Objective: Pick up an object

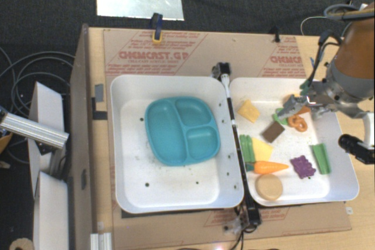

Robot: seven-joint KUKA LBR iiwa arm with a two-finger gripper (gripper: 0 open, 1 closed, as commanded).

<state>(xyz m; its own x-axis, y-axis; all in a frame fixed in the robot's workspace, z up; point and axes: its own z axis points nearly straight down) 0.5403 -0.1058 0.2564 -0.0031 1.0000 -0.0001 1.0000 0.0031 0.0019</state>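
Two white bins [176,199]: one blue tray [182,130], one carrot [271,167].

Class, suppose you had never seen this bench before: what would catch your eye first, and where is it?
First, the big teal divided plate lying alone in the left bin. Next, the bright toy food scattered in the right bin: an orange carrot, purple grapes, an orange pretzel. The gripper hangs above that bin's far right part.

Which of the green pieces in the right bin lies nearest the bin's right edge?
The green stick beside the purple grapes; the other green piece lies by the divider.
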